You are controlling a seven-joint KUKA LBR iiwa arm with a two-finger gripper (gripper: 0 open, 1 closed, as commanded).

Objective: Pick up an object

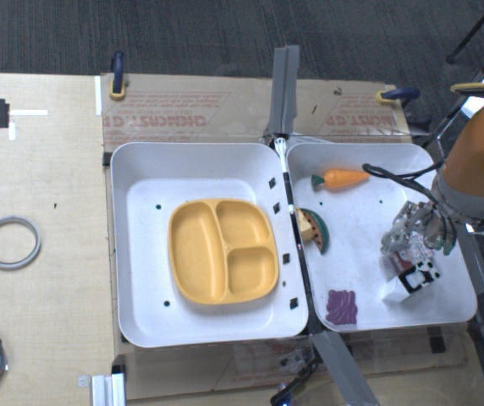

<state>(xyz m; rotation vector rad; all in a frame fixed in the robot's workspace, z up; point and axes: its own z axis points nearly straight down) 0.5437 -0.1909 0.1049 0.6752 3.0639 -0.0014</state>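
Purple block (341, 307) near front rim, tool (413, 252) beside right wall

Position: I look from one fixed camera above the bench (39, 184).
Facing: it looks down at a slant on both white bins, left bin (132, 252) and right bin (453, 307).
Nearness: far enough to frame both bins whole.
Arm (479, 155): enters from my right.
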